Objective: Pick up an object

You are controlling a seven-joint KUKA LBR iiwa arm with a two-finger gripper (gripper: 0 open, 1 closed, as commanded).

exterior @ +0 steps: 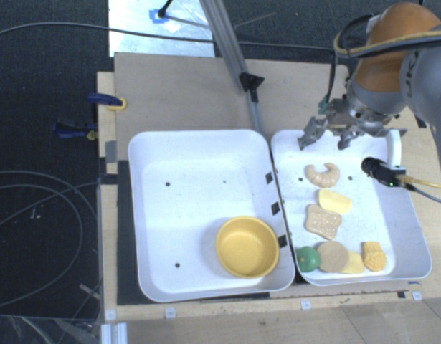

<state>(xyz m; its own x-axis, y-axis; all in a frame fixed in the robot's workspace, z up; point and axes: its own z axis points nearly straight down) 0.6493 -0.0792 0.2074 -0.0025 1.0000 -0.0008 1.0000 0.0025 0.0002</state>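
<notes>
Above the far edge of the right bin (414,264), the pincer (326,136) is seen spread apart, its two dark fingers (310,133) splayed with nothing between them. It hangs over the bin's upper rim, apart from the items below.

Right bin, contents listed from far to near:
- a curled pale croissant-like piece (322,174), just below the pincer;
- a yellow wedge (335,202), near the croissant-like piece;
- a tan, speckled cracker-like square (323,222), touching the wedge's lower edge;
- a green ball (308,259) at the near left corner;
- a beige round disc (333,256) (partly overlapping a pale yellow piece (354,264)), beside the ball;
- a yellow corn cob (373,256) at the near right.

Left bin (177,163): one yellow bowl (247,246), upright, set in the near right corner.

Both bins are borne side by side on the table (184,84).
</notes>
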